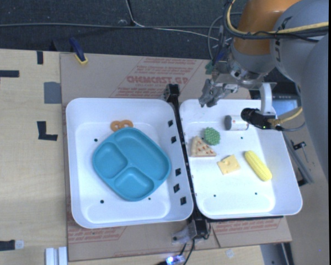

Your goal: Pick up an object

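Two white bins sat side by side, with the robot gripper (212, 96) raised over the right bin's far edge.

From the left: a blue divided tray (131, 163) and a pretzel (121, 125) lay in the left bin (77, 148); the right bin (276, 203) held a cracker wedge (202, 147), green broccoli (211, 135), a cheese cube (228, 164) and a corn cob (257, 165) (long axis slanting down-right). All lay toward the camera from the gripper, broccoli nearest. Nothing was seen between its fingers; their spread was unclear. Red cardboard lettering (157, 79) was unreadable.
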Controlling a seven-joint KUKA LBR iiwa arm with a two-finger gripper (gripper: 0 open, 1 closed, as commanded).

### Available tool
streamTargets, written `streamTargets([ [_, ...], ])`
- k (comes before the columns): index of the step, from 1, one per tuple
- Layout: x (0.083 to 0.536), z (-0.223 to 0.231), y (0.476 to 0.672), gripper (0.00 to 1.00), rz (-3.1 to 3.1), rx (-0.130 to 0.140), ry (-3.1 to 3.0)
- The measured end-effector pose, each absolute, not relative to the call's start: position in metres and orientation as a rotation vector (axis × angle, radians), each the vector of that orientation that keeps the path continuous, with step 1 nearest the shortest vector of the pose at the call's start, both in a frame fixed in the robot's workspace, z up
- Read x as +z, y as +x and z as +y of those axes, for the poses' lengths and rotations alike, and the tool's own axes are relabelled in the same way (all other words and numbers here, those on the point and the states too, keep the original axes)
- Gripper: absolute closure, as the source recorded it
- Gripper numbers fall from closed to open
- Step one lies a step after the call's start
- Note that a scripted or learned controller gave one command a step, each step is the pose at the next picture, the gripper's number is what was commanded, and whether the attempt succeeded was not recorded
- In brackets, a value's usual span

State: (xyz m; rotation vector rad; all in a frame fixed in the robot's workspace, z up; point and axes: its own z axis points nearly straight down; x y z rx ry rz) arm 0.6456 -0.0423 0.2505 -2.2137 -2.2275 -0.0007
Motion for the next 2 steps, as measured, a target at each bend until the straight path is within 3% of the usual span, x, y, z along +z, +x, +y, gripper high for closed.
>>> streamTargets([
  [2,0.249,0.065,0.636,1.00,-2.227,0.002,-2.213],
])
